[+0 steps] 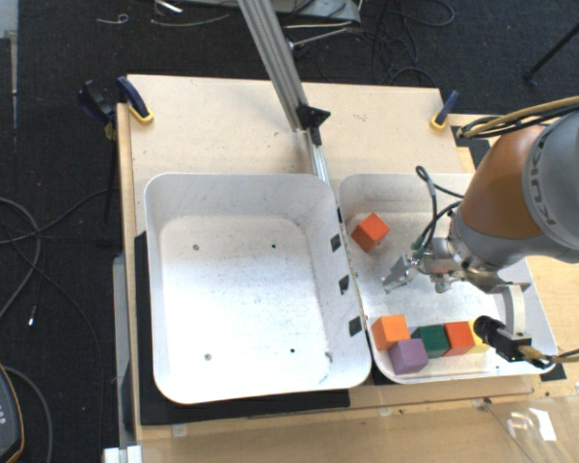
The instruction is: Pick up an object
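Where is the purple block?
The purple block sits in the right bin, at its near edge, just below the orange block and left of the green block.

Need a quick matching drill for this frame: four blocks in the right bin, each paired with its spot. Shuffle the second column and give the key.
Things:
1. lone orange block
2. purple block
3. green block
4. yellow block

Places:
A. between two orange blocks in the near row
B. near rim of the right bin, in front of the row's left orange block
C. apart from the others, toward the far side, left of the hand
D. right end of the near row, partly hidden by the arm's black fitting

Pairs: 1-C, 2-B, 3-A, 4-D
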You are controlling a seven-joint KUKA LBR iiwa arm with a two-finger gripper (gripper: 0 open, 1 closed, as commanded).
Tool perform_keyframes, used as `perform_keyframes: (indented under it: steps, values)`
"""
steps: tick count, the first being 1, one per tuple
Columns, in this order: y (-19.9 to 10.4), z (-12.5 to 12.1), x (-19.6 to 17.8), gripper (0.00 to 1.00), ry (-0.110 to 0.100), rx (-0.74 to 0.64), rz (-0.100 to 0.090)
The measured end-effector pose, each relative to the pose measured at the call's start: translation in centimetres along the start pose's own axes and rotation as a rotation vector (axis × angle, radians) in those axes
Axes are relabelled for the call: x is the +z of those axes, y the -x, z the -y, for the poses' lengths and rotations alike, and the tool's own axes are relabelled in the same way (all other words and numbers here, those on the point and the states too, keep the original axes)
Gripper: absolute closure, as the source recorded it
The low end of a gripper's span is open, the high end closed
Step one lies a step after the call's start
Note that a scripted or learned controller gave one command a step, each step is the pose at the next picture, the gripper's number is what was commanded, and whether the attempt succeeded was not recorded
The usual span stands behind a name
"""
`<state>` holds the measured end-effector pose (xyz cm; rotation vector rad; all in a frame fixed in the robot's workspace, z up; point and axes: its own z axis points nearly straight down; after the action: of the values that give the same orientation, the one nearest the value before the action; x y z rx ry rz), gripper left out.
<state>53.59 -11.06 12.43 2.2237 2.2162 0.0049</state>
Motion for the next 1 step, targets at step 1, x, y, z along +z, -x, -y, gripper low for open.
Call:
perform_keyframes:
  steps: [1]
  values:
    - [0.36, -10.6, 3.03, 0.0, -0.001, -0.008, 0.002]
